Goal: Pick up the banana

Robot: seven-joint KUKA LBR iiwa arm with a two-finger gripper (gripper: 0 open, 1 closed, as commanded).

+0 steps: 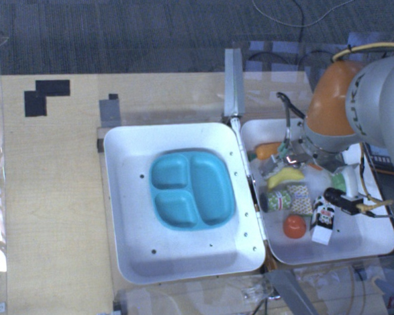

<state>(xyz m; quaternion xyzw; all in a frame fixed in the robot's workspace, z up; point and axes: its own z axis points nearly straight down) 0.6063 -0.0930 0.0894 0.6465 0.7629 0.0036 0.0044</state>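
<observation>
Reaching in from the right, the grey arm point(375, 100) with its orange band hangs over the right bin point(364, 243), its gripper point(290, 155) low above the clutter; whether the jaws are released or clenched, I cannot tell. The left bin point(129, 192) holds a blue divided tray point(190, 189). The banana point(285, 176) lies in the right bin just below the gripper, a small red tomato-like piece point(295, 227) nearer the front.
</observation>
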